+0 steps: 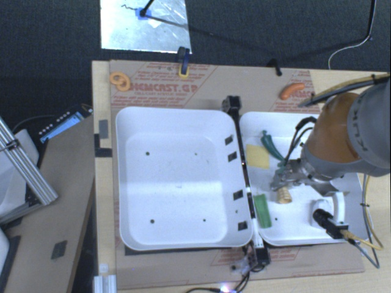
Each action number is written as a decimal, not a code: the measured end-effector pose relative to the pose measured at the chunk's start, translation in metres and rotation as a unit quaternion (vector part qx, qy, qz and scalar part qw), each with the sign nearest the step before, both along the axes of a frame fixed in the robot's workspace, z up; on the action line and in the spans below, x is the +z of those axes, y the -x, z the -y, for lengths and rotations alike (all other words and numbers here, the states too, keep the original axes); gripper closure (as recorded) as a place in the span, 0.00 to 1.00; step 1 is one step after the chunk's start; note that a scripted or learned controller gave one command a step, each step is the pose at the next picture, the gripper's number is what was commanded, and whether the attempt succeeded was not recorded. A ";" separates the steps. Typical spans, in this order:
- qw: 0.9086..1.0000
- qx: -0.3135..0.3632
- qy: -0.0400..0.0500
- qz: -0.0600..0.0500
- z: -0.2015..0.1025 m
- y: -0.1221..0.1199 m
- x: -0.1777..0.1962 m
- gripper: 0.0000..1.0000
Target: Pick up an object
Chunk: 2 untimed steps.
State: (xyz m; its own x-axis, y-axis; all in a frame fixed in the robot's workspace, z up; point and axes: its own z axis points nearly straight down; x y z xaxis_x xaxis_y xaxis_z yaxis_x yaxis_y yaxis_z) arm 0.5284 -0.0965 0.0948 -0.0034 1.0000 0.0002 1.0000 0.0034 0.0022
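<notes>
One small tan cork-like piece (283, 195) lies in the right white bin (293, 235), directly under the hand (283, 180); the grip cannot be told. Beside it: a yellow square block (257, 158), a dark green curved strip (269, 144) and a light green bar (262, 210).
</notes>
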 end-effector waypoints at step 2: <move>1.000 0.004 -0.001 0.001 -0.102 -0.017 0.090 1.00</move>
State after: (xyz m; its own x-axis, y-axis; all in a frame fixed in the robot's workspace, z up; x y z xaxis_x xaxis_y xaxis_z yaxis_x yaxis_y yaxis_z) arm 0.5449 0.0054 0.1844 -0.0120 0.9999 0.0012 0.9999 0.0120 0.0032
